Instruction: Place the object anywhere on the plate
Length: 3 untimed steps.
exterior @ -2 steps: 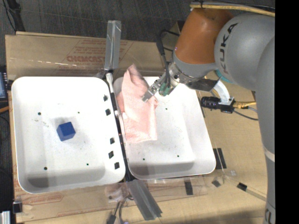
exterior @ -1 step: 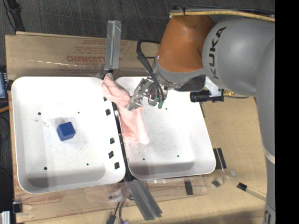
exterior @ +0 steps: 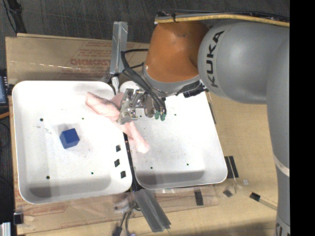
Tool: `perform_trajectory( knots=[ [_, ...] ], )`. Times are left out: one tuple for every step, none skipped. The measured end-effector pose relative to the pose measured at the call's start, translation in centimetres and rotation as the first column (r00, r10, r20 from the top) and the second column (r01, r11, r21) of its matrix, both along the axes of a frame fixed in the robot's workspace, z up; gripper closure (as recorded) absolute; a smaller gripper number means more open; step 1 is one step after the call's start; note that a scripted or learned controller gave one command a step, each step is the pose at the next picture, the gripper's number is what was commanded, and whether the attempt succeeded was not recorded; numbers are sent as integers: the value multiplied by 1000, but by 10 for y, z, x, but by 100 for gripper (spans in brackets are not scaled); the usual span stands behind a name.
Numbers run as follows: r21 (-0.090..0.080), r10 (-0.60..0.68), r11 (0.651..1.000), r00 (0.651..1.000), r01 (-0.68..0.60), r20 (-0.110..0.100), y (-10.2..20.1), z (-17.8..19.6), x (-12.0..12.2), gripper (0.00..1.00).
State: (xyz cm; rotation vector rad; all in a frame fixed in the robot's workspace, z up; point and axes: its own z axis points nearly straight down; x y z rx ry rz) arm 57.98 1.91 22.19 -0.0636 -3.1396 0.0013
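A floppy pink cloth-like object point(exterior: 121, 116) is being draped across both white bins' shared rims beneath the jaws point(exterior: 132, 107), whose state cannot be told; snagging there is being risked.

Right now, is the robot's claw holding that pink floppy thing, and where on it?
Cannot be told for sure. The gripper sits right over the middle of the pink cloth, which drapes across the wall between both bins, but its fingers are hidden.
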Motion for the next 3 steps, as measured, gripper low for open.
perform_trajectory(
  knots=[
    [0, 49, 999, 999, -49, 2, 50, 6, 0, 100],
    [0, 48, 999, 999, -48, 2, 100, 14, -7, 100],
    [-1, 50, 999, 999, -50, -1, 149, 11, -26, 100]
  ],
)
